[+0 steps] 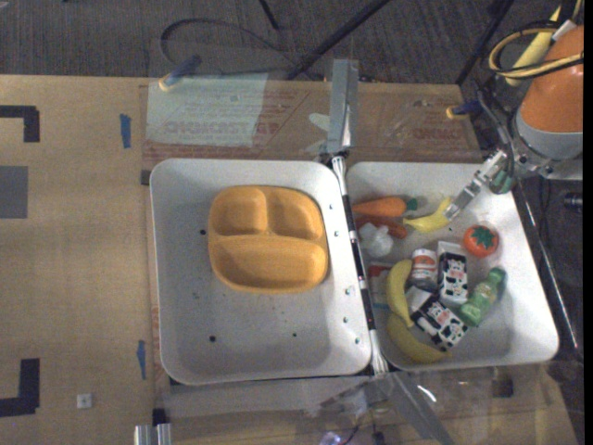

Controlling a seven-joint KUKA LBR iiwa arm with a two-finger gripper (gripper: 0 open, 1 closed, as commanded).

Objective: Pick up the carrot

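Note:
The carrot (378, 208) is orange with a green top pointing right. It lies along the far-left part of the right bin (533, 295), close to the divider between the bins. My gripper (456, 209) hangs over the far side of the same bin, to the right of the carrot. Its tip is just past a small yellow banana (428, 221) that lies between it and the carrot. Nothing shows in its grasp.
The right bin also holds a red tomato (481, 240), two larger bananas (398, 290), two cow-print cartons (452, 274), a green bottle (482, 297), a small red-capped bottle (423, 267) and a white lump (375, 241). An orange divided plate (267, 239) sits in the left bin (185, 323).

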